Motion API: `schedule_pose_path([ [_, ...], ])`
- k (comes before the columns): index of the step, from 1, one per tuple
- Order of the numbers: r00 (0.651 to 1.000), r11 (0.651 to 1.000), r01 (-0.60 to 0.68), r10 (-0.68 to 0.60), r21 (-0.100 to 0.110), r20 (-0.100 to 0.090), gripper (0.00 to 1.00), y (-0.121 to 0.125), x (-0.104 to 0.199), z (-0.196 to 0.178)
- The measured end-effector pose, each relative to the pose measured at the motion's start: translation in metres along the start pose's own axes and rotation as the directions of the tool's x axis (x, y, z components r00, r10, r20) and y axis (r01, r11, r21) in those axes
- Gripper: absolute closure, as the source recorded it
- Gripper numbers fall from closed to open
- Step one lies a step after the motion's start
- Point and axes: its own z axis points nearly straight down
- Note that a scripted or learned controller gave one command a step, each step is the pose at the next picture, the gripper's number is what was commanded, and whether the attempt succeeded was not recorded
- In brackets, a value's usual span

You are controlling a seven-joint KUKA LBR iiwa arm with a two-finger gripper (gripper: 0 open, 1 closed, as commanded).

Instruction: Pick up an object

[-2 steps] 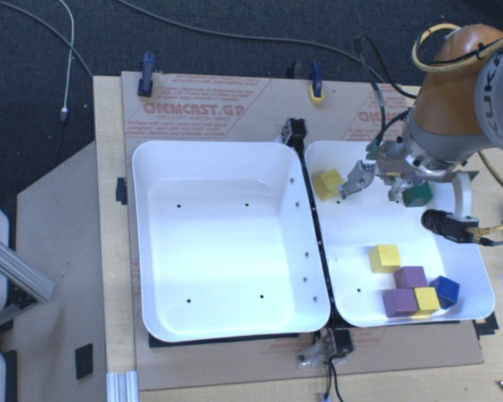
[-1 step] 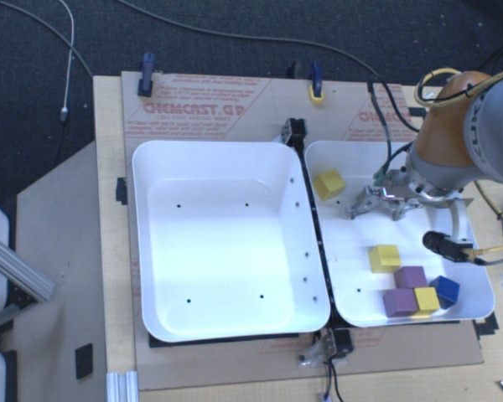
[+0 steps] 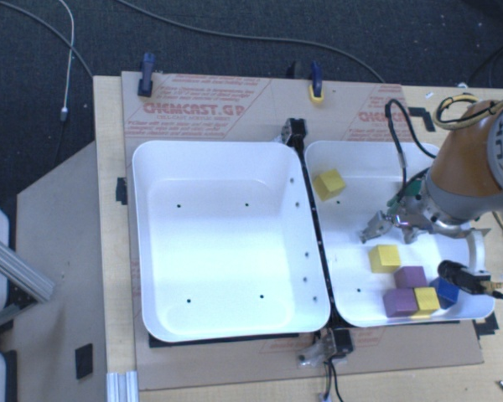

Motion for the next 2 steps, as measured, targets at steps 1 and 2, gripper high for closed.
schedule_pose_path([
  [1,1.0,1.0,0.005,-0.005,0.001,-0.002,0.0,-0.051,0.048,0.0],
  [2,1.0,1.0,0.002,-0.002,-0.002,0.0,1.0,-0.05,0.046,-0.01],
])
